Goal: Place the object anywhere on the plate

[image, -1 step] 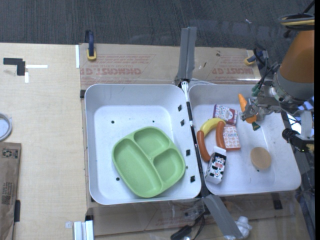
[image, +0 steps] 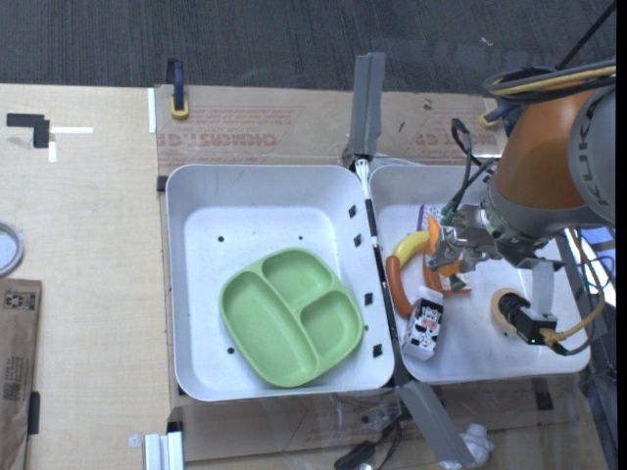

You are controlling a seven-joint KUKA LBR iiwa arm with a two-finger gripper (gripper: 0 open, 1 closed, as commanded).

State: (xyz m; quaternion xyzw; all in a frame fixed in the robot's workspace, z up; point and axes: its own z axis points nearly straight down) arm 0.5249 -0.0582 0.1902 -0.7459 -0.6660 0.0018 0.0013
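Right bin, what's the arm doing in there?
The arm's gripper is down in the right bin among a pile of toy food: a banana, a sausage and a small cow-print carton. Whether it holds anything is unclear. The green divided plate lies in the left bin with nothing on it yet.

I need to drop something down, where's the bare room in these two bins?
Left bin: the green plate has three bare compartments, with white floor behind it. Right bin: crowded at its left by banana, sausage, milk carton and the tool.
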